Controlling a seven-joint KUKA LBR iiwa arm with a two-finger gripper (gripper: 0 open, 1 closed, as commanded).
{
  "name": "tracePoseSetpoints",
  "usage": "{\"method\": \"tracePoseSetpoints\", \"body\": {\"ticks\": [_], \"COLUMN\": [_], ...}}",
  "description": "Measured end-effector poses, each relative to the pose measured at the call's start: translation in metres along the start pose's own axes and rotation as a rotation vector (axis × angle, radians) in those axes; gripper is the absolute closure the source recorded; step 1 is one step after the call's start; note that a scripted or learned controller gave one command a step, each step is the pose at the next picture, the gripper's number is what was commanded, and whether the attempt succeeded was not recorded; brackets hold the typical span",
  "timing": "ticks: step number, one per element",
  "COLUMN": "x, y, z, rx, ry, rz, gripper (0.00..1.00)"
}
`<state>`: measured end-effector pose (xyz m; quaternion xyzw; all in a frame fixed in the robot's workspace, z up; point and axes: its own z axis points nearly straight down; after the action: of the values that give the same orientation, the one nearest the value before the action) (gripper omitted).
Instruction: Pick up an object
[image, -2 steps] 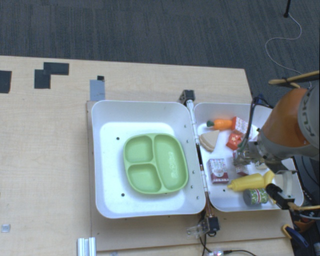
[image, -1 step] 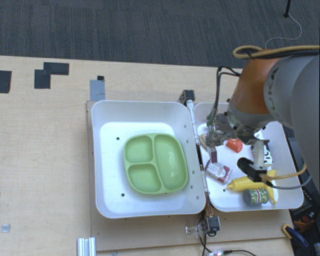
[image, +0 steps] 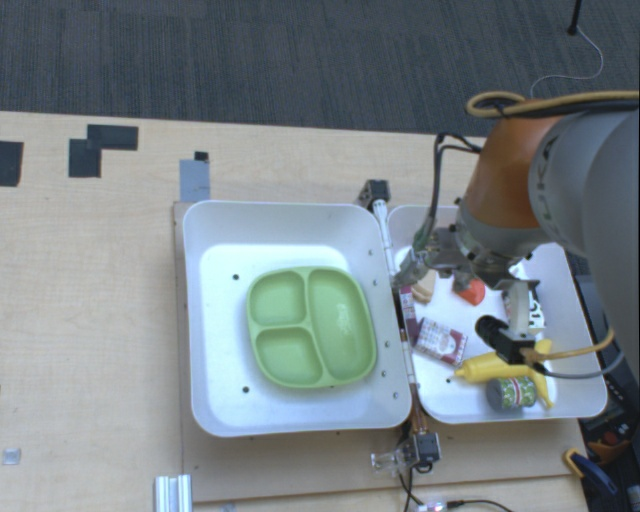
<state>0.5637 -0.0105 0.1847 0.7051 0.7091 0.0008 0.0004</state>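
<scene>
My claw (image: 411, 270) is over the right bin (image: 566, 302), hard up against its left wall, right next to the seam where the two bins meet. I honestly can't tell if it's wide or narrow from this angle, since my own wrist is in the way. I don't see anything held in it.

All the pickable stuff is in that right bin, one of each:
- One pale thing (image: 423, 291), just below my claw. It's too small to tell which way it points.
- One red thing (image: 471, 292), a bit to the right of that. It's stubby, with no clear long axis.
- One dark red packet (image: 440, 342), lying flat, with its long axis slanting from upper left to lower right.
- One yellow banana-shaped thing (image: 488, 369), with its long axis roughly left-right and its left tip a touch lower.
- One green-labelled can (image: 514, 392), just below the banana thing. It looks to be on its side, grey end facing left.

The left bin (image: 196, 300) has one green plate (image: 312, 327) with three compartments, and its long side runs left-right, tilted slightly. That makes two bins in total on the worktop (image: 100, 300).
</scene>
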Motion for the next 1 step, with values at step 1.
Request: {"method": "tracePoseSetpoints", "body": {"ticks": [1], "x": [0.0000], "y": [0.0000], "z": [0.0000], "rx": [0.000], "ry": [0.000], "rz": [0.000], "gripper": [0.00]}}
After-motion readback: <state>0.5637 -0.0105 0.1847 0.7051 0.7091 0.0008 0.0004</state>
